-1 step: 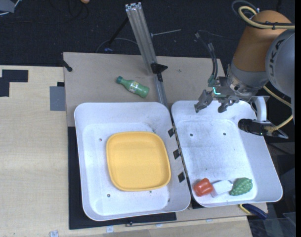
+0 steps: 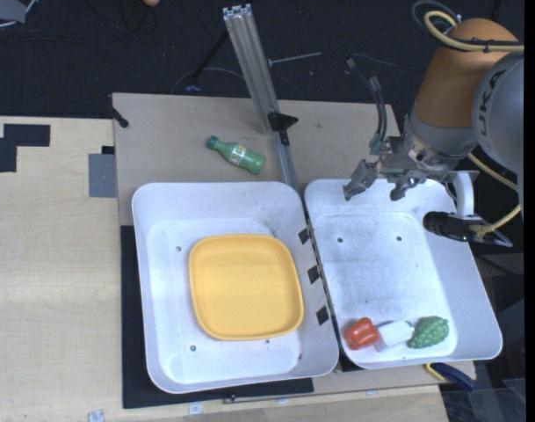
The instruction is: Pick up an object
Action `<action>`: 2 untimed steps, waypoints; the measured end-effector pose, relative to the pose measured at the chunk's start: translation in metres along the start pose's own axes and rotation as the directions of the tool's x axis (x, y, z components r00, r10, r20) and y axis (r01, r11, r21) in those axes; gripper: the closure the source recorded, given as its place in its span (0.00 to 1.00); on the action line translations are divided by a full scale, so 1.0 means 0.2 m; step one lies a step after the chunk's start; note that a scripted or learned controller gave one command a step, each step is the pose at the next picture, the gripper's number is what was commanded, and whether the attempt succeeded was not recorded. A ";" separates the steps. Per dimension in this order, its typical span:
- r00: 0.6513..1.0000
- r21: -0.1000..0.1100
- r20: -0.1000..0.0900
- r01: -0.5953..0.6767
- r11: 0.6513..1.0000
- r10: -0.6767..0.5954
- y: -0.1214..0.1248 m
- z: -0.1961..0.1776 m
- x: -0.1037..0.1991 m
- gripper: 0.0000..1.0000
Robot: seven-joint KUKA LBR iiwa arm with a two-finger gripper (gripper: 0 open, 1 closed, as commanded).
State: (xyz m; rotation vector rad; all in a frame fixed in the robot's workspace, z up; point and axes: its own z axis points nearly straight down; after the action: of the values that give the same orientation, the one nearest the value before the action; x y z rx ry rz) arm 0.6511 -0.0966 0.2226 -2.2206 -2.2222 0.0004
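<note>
Over the far rim of the right bin [image 2: 478, 262], the gripper [image 2: 376, 185] hangs with its two fingers spread apart, nothing between them and nothing touched. One fingertip [image 2: 350, 190] points toward the divide between the bins; the other sits nearer the arm.

Candidate objects lie well apart from the gripper, in the near corner of the right bin: a red pepper-like piece [image 2: 361, 332], a white block [image 2: 394, 334] just beside it, and a green bumpy piece [image 2: 428, 331] against the block's other side.

Left bin [image 2: 153, 227] holds a yellow plate [image 2: 246, 286]. A green bottle [image 2: 236, 154] lies on the bench beyond the left bin.
</note>
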 end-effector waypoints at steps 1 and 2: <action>1.000 0.005 0.000 0.000 1.000 0.000 0.01 0.32 0.00 0.00; 1.000 0.004 0.000 0.000 1.000 0.000 0.02 0.53 0.00 0.00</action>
State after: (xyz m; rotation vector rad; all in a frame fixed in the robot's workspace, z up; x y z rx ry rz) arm 0.6543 -0.0974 0.1162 -2.2182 -2.2202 0.0044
